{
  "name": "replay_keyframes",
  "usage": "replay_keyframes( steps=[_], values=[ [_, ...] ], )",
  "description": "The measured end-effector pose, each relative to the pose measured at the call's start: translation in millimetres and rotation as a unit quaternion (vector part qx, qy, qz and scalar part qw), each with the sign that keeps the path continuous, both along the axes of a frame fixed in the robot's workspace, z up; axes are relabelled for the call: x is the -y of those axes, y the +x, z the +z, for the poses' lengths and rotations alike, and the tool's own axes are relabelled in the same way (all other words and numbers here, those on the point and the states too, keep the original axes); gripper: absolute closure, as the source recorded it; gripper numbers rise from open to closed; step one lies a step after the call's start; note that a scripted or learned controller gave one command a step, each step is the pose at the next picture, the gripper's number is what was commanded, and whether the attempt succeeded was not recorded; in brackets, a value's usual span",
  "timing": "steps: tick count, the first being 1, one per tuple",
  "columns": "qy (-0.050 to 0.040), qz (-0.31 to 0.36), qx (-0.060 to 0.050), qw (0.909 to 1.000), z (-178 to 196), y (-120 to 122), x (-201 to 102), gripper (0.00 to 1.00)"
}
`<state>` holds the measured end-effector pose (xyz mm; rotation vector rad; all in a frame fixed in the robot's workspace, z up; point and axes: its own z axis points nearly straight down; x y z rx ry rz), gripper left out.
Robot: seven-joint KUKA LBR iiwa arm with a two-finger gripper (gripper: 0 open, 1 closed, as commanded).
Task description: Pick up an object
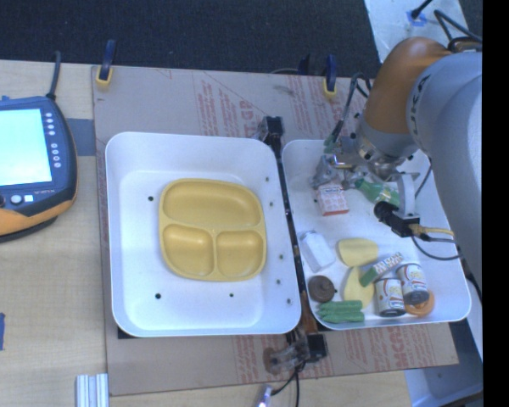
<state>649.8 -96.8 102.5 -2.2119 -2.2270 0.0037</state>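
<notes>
My gripper (pixel 329 175) hangs over the far left part of the right bin (pixel 458 308). Just in front of it a small white and red carton (pixel 332 200) lies on the bin floor, touching or nearly touching the gripper's tip. A green item (pixel 378 192) lies to the right of the carton, partly under the wrist. Nearer the front of this bin are a white block (pixel 316 248), a yellow wedge (pixel 357 251), a brown disc (pixel 322 288), a green pea pod (pixel 339 313) and two small cans (pixel 390 296).
The left bin (pixel 127 227) holds a yellow divided plate (pixel 212 228). A tablet-like pendant (pixel 21 164) lies on the bench at the far left. The grey arm with its orange band (pixel 407 70) covers the right bin's far right corner.
</notes>
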Motion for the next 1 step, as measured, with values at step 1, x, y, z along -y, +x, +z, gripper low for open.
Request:
replay_keyframes(
  steps=[1],
  values=[
    [0.0007,-0.001,0.001,1.0000,89.9,-64.2,-46.7,1.00]
  ],
)
